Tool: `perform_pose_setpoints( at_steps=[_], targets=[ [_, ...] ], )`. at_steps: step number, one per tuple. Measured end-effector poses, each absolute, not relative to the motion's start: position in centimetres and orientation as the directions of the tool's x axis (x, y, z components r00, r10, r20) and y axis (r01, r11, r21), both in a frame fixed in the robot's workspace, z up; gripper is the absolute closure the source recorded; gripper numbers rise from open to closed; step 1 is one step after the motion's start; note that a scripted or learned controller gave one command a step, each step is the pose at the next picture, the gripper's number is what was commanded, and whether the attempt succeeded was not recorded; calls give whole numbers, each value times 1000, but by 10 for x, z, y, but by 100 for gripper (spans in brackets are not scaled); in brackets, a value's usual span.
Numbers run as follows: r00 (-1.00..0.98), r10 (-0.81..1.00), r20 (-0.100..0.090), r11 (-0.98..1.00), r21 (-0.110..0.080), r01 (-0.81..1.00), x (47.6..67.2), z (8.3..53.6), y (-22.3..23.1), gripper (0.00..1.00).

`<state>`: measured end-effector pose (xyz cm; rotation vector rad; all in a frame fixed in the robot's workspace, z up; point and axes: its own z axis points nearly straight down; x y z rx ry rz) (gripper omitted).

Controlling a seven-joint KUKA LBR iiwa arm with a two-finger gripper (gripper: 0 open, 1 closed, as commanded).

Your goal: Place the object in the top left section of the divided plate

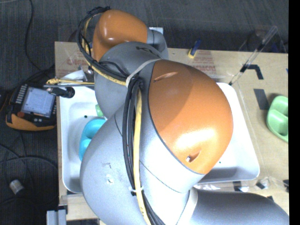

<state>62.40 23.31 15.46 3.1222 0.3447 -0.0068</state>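
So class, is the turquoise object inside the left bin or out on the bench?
Inside: the turquoise object lies within the left bin, partly hidden by the arm.

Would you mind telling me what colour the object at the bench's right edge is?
Light green; the object shows best in the camera view.

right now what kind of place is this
Likely a robotics lab: a large grey-and-orange arm reaches over a white bin on a wooden bench, with a handheld control pendant on the dark carpet.
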Motion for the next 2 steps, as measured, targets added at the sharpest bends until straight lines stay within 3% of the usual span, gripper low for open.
perform_pose_setpoints(
  at_steps=[1,2],
  targets=[
    [824,566,-8,-824,4,567,569,108,232,100],
    [976,210,49,-978,0,210,534,102,235,100]
  ],
)
